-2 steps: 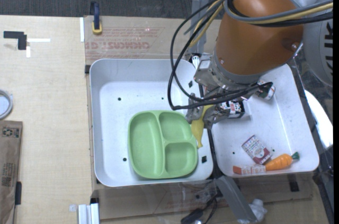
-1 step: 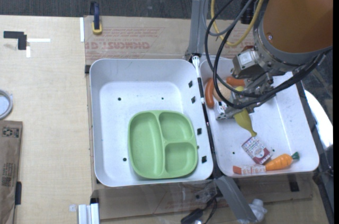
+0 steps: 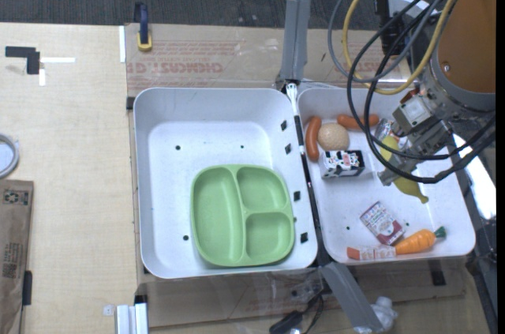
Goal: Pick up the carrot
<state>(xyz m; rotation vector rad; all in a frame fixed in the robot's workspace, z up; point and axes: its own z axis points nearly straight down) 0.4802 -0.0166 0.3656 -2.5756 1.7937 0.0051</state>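
Observation:
The carrot point(image 3: 414, 242), orange with a small green top, lies near the front right corner of the right bin point(image 3: 347, 202). It points toward the bin's front wall beside a small packet. My gripper point(image 3: 393, 157) hangs over the middle right of that bin, wrapped in cables. It is behind the carrot and apart from it, just above a yellow banana point(image 3: 411, 185). Nothing shows between the gripper and the carrot except a red and white packet point(image 3: 381, 220).
The right bin's back part holds a reddish sausage point(image 3: 313, 137), a tan round item point(image 3: 333, 136), an orange stick point(image 3: 353, 121) and a black and white box point(image 3: 343, 163). A green divided plate point(image 3: 241, 214) lies in the left bin point(image 3: 158, 167).

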